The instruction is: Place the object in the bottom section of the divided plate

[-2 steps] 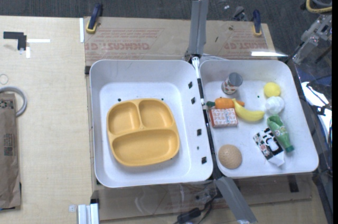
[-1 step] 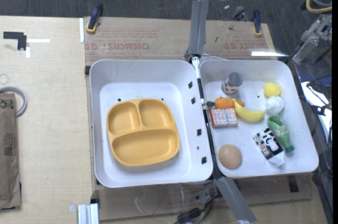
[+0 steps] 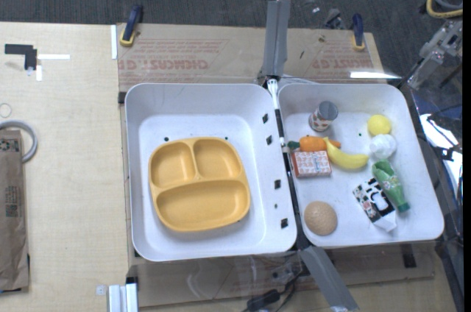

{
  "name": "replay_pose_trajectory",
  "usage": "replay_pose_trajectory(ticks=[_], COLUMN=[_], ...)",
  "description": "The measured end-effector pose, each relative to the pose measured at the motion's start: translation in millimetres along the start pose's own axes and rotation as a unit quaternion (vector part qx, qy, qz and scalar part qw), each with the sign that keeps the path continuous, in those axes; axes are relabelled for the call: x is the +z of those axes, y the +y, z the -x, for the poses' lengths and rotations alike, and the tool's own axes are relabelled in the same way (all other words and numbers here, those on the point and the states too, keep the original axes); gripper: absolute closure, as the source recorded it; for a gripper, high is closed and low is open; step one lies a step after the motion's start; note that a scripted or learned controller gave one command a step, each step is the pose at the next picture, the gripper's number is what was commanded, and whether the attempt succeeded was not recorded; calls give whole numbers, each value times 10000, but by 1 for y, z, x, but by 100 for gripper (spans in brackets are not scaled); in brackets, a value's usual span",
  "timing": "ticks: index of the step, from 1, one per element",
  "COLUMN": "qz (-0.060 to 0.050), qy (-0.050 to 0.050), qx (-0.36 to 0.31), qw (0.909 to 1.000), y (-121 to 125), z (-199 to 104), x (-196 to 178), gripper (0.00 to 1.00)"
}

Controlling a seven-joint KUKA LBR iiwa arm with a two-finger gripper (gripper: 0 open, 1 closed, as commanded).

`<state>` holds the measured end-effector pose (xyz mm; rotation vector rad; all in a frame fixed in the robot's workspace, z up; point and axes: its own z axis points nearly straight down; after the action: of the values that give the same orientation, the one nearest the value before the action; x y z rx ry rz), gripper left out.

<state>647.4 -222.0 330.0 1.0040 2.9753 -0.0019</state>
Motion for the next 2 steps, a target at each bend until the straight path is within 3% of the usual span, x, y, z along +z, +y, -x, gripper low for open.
replay_pose_trajectory(ticks=[2], qz=[0], qy=[0], qx=[0], qw=[10000], y=[0], z=[0], x=[0], gripper=[0])
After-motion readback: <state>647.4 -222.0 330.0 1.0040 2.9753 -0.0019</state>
